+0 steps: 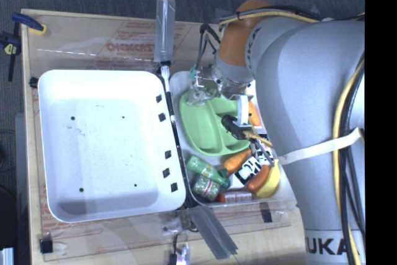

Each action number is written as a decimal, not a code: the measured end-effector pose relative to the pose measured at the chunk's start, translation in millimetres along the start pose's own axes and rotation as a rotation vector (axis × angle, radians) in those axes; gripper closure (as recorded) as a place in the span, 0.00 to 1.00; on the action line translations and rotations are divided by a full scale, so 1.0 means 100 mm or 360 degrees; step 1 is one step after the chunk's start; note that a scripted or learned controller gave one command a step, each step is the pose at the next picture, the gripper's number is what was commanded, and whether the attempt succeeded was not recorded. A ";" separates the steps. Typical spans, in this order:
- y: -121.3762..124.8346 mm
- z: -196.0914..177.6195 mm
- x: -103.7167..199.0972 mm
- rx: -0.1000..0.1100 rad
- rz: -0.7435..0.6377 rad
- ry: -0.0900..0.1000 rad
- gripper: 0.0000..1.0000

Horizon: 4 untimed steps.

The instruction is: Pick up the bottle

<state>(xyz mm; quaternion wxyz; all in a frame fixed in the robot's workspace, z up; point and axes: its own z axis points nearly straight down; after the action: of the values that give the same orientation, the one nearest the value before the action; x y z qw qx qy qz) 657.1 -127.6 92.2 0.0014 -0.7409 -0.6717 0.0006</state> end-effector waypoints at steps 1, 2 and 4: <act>-0.02 0.01 0.14 0.0006 0.0025 0.0000 1.00; -0.05 0.01 0.27 0.0013 0.0072 -0.0006 1.00; -0.05 0.02 0.32 0.0009 0.0205 -0.0007 1.00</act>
<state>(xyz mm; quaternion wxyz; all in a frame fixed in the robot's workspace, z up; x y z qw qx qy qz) 654.8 -95.5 90.7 0.0019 -0.7826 -0.6225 0.0044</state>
